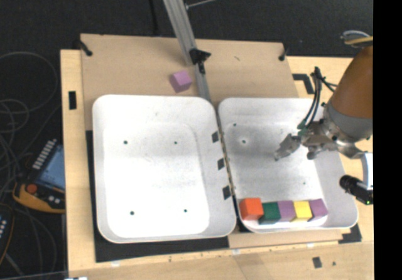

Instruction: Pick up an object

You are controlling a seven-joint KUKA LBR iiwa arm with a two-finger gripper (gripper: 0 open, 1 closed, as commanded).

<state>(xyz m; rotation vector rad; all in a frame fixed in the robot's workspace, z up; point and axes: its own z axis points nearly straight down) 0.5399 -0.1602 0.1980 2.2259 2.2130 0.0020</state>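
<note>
**Arm poised above the right bin, blocks waiting along its near wall**

The gripper (294, 145) hangs over the middle of the right bin (264, 115), and nothing shows between its fingers; whether the claw is wide or narrow cannot be told from this slanted view. The task's candidates lie in a tight row against the right bin's near wall: an orange block (252, 208) at the row's left end, then a green block (271, 211), a lilac block (286, 210), a yellow block (303, 210) and a purple block (318, 207) at the right end.

To do the step well, the arm should probably go for an end block. The orange one has free floor on its left side, so one finger can come down there. The inner blocks touch their neighbours and give the fingers no room. A grasp across the row, from the bin's middle toward the wall, risks striking the rim.

The left bin (157, 166) adjoins the right bin. A further purple cube (181, 80) lies on the bench beyond the bins, near a slanting metal rail (179, 15), well apart from the gripper.
</note>
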